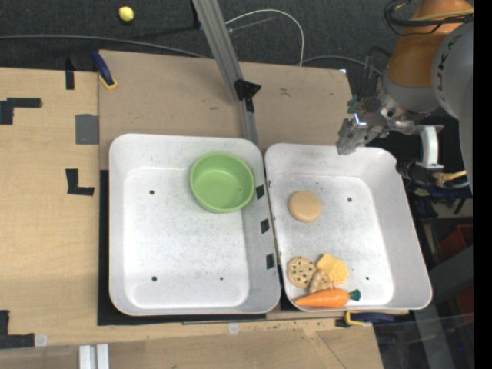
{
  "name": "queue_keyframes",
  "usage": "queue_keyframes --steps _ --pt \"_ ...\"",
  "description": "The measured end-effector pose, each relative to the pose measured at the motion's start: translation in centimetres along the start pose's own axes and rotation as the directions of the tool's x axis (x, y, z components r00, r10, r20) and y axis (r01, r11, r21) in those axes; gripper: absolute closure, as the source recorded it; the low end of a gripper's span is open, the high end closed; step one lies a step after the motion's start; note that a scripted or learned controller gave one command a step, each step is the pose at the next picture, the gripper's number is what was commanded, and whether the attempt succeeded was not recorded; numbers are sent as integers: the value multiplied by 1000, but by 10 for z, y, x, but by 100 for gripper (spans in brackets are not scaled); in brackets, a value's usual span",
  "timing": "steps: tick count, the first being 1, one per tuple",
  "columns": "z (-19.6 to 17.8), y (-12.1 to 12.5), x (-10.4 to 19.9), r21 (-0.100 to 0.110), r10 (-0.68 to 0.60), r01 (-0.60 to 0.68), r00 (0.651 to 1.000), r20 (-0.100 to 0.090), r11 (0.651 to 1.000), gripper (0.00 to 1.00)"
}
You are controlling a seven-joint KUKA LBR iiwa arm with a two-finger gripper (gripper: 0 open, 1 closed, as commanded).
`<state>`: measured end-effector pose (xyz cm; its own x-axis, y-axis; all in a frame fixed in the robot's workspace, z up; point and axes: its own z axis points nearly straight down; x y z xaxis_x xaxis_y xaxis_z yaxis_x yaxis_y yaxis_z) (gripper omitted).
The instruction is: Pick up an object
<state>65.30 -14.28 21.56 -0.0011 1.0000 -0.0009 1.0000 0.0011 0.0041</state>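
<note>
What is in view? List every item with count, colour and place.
bins: 2, white, side by side on the bench
bowl: 1, green, left bin, top right
bun: 1, tan, right bin, middle
cookie: 1, brown, right bin, near edge
cracker: 1, yellow, right of the cookie
carrot: 1, orange, right bin, near edge
ball: 1, yellow, floor, top left
arm: 1, grey and orange, right
gripper: 1, dark, over right bin's far edge

Even overhead light, fairly bright. White bins [115, 206] nearly blown out, w/ soft glare on the rims. Shadows faint, short, e.g. under the green bowl [222, 181]. Dark floor at top loses detail. Slight softness overall; arm [430, 44] at right a bit blurred.
</note>
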Motion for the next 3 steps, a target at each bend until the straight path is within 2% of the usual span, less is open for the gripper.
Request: queue_keyframes --steps 1,3 --pt "7 -14 56 7 -5 5 1000 -3 1000 100" --pt "6 -38 168 7 -6 6 1000 -3 1000 100"
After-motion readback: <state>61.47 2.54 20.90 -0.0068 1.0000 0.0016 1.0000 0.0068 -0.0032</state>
